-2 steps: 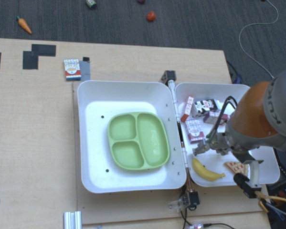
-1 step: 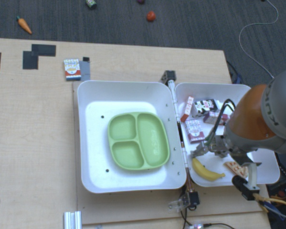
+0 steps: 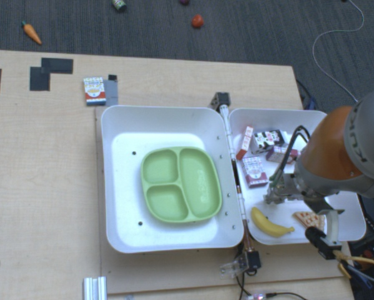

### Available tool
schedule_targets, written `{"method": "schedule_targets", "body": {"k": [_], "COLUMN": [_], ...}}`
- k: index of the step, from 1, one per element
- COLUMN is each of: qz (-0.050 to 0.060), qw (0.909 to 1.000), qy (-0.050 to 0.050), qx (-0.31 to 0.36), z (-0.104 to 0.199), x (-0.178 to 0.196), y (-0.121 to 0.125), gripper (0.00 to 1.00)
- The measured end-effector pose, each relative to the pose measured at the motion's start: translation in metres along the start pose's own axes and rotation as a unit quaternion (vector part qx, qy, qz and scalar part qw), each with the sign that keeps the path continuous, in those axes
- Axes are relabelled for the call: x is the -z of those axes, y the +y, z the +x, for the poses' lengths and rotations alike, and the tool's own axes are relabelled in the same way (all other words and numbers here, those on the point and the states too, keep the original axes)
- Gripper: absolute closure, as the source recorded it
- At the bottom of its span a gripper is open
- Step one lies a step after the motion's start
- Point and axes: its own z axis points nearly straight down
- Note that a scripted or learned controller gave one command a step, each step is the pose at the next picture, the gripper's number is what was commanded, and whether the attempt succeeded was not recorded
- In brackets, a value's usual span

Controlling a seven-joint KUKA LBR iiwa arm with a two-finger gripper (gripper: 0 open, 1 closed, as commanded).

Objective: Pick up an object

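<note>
Banana (image 3: pixel 271 223), small cartons (image 3: pixel 255 170), print unreadable

Bright, even light falls from above, and the two white bins (image 3: pixel 168 120) glow almost washed out, their floors nearly losing detail, while the wooden worktop (image 3: pixel 43 167) looks pale and flat. Shadows are soft and short: a faint one sits under the green tray (image 3: pixel 182 185) and a darker patch lies beneath the arm (image 3: pixel 343 155) in the right bin. The picture is slightly soft overall, with small print on the packets (image 3: pixel 255 170) unreadable and the dark carpet (image 3: pixel 249 17) grainy.
</note>
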Motion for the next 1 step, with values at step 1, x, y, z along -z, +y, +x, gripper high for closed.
{"method": "schedule_targets", "body": {"k": [1], "qz": [0.000], "qw": [1.0000], "qy": [0.000], "qx": [0.000], "z": [0.0001], "x": [-0.0001], "y": [-0.0001], "gripper": [0.00]}}
